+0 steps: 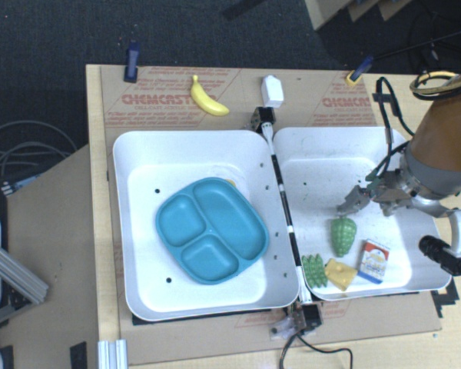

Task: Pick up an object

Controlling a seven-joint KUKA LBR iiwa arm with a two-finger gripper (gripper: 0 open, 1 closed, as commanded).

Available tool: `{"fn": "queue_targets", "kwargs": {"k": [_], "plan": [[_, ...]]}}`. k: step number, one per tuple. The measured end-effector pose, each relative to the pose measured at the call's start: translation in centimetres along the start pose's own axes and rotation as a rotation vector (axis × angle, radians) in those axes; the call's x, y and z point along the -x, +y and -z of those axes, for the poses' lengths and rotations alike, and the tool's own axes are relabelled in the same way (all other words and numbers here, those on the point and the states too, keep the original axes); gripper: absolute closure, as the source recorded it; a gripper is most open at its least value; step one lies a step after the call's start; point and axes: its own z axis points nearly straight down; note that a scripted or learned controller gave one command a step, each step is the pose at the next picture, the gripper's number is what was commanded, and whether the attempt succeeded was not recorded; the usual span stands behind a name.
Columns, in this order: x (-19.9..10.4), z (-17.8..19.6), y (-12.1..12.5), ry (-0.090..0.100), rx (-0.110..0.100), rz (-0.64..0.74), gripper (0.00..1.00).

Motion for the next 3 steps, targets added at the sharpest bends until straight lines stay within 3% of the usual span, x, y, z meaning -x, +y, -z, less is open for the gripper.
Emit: {"fn": "queue_targets", "kwargs": {"k": [1, 2, 3], "plan": [[-2.8, -8.9, -1.3, 0.000, 0.002, 0.000, 0.00], [-2.8, -7.9, -1.3, -0.001, 0.003, -0.001, 1.00], [-7.9, 6.1, -1.8, 0.000, 0.003, 0.001, 1.00]]}}
